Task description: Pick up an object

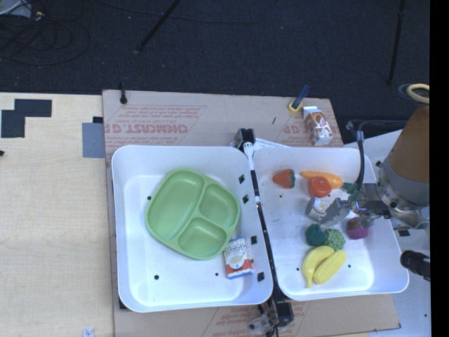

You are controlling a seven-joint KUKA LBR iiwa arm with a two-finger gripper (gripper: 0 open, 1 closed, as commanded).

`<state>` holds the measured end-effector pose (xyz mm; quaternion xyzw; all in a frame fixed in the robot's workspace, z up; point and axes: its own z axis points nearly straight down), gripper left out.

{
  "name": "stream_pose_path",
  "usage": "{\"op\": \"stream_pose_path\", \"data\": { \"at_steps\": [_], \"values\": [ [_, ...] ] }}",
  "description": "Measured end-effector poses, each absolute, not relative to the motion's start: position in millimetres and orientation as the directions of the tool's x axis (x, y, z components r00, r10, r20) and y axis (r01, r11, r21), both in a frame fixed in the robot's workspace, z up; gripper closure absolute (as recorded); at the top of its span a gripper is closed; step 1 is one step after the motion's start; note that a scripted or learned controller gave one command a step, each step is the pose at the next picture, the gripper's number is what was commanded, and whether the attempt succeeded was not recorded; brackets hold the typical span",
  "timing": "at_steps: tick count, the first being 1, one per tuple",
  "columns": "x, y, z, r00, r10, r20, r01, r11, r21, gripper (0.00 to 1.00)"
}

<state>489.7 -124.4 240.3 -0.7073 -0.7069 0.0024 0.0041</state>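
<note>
End effector [335, 211] state unclear; one green plate [193, 213], one carton [238, 258], two bananas [323, 265], one broccoli [324, 236].

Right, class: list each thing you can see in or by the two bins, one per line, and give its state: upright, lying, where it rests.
Green plate: flat in left bin.
Small carton: lying by the plate's lower edge, left bin.
Bananas: lying in right bin.
Broccoli: resting above the bananas.
Tomato: resting in right bin.
Second carton: on the cardboard, outside the bins.
Gripper: low over right bin, among the toys.

Bench [49, 209] under two white bins [133, 272]
</note>
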Motion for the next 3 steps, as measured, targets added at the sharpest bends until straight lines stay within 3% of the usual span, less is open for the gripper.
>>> {"op": "stream_pose_path", "data": {
  "at_steps": [1,2,3],
  "values": [
    [521.1,-116.3,91.2,0.002,1.000,0.002,1.000,-0.002,-0.007,0.00],
    [520.4,-118.1,96.8,0.009,1.000,0.004,1.000,-0.009,-0.015,1.00],
    [557.1,-54.4,184.3,-0.001,1.000,0.001,1.000,0.001,-0.007,1.00]
  ]
}}
